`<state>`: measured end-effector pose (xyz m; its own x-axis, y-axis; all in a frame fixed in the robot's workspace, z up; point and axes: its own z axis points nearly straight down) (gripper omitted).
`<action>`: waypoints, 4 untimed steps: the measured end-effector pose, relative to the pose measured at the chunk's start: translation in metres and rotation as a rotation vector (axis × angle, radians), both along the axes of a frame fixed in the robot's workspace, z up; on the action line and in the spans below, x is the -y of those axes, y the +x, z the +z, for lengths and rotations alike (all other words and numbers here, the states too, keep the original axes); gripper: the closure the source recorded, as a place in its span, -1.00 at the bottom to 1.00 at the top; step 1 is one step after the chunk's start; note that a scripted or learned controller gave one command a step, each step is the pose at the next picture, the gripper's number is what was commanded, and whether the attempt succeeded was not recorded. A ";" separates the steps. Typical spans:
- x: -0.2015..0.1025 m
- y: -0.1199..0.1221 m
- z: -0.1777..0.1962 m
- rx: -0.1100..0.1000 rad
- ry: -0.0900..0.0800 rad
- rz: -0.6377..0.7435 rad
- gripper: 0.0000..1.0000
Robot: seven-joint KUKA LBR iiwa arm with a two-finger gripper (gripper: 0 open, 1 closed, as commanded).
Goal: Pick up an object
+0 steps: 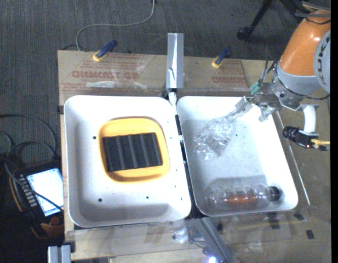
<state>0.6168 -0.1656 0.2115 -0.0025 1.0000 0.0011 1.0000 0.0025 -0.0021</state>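
Nearest the camera, along the near wall of the right white bin (292, 193), lies a clear plastic bottle (242, 195) on its side, dark cap pointing right and something reddish showing through its wall. Farther back in the same bin sits a crumpled piece of clear plastic film (212, 136), one thin end stretching toward the far right corner.

Across the divider, the left white bin (81, 201) holds a yellow rounded tray with a dark ribbed insert (133, 149), lying flat near the middle.

Above the right bin's far right corner hangs the gripper (255, 106), at the end of the grey arm with its orange band (303, 45). Whether it is wide or narrow I cannot tell, and nothing can be made out in its grasp.

Any of the three would serve as the object. By my judgement the film is closest but flimsy and likely to slip. The bottle looks the firmer choice: come down over its middle, span its width rather than its length, and stay clear of the near wall so the approach does not snag.
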 end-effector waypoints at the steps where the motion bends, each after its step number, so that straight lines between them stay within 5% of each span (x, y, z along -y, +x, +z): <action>1: -0.063 -0.034 -0.022 -0.001 -0.001 -0.025 -1.00; 2: -0.017 0.014 -0.120 0.015 -0.004 0.082 -1.00; 3: -0.016 0.017 -0.105 0.022 -0.004 0.081 1.00; 4: -0.072 0.045 -0.025 0.008 -0.010 0.139 1.00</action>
